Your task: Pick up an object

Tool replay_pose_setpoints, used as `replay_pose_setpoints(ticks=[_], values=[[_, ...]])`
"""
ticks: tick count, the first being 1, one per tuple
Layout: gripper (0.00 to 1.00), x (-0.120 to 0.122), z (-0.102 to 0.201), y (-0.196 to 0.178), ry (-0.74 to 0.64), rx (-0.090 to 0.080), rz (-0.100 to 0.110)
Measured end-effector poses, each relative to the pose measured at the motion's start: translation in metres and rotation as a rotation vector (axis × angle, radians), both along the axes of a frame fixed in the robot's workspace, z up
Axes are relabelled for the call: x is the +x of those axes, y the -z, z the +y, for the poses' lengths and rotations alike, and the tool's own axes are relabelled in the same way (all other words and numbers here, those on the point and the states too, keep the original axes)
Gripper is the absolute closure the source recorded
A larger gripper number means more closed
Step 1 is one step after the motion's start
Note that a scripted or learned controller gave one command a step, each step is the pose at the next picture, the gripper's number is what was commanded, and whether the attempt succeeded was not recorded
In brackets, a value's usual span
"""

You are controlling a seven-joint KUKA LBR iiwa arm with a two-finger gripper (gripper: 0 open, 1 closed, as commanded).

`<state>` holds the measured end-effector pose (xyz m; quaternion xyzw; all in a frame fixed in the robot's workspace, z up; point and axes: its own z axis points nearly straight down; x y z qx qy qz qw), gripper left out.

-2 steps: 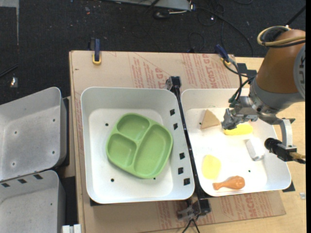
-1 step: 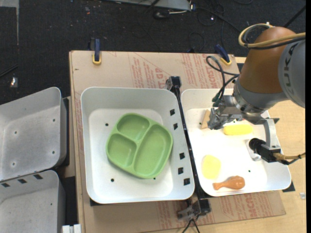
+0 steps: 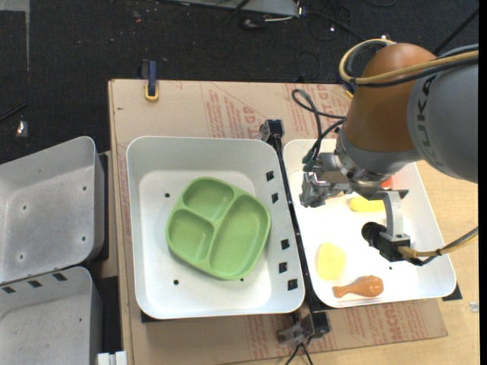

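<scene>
Arm reached in from right, over right bin (image 3: 437, 280). Gripper (image 3: 316, 192) hung near that bin's left wall, upper part; cannot tell its state. Pale yellow disc (image 3: 330, 260) lay below gripper, near but apart. Orange drumstick-shaped toy (image 3: 359, 287) lay further toward bin's front edge, just beside disc. Yellow piece (image 3: 364, 204) sat right of gripper, partly hidden by wrist. Green divided plate (image 3: 219, 226) sat tilted in left bin (image 3: 152, 158), well apart.

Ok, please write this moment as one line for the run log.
arm: over right bin | gripper: near bin's left wall | nearby: yellow piece, toy drumstick | left bin: green divided plate
</scene>
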<state>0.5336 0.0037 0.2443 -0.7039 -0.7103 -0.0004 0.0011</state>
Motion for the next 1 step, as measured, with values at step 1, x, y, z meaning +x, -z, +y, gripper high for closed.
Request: replay_pose_setpoints(ticks=[1], values=[[1.00, -0.0065, 0.0526, -0.0045, 0.000, -0.001, -0.001]])
